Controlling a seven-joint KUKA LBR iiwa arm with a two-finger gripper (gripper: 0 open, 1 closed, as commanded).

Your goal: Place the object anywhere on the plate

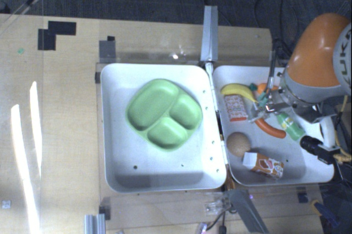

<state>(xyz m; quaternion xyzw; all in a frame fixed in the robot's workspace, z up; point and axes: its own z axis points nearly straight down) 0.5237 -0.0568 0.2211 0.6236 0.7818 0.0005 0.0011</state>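
No object has been picked so far, going by the view: the banana (237, 90), snack packet (236, 107), sausage (270, 128), brown ball (238, 143) and small carton (264, 164) are all seen lying in the right bin (316, 172). The gripper (268, 104) is hung low beside the sausage; how it's set can't be told. A firm grab is needed next, then a carry left to the green divided plate (164, 113)

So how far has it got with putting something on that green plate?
Nothing looks done yet: the green divided plate in the left bin carries no object. In hand: the gripper is down in the right bin, among the banana, sausage and snack packet; I can't see it holding anything. Left: grasp one item, carry it across and set it on the plate.
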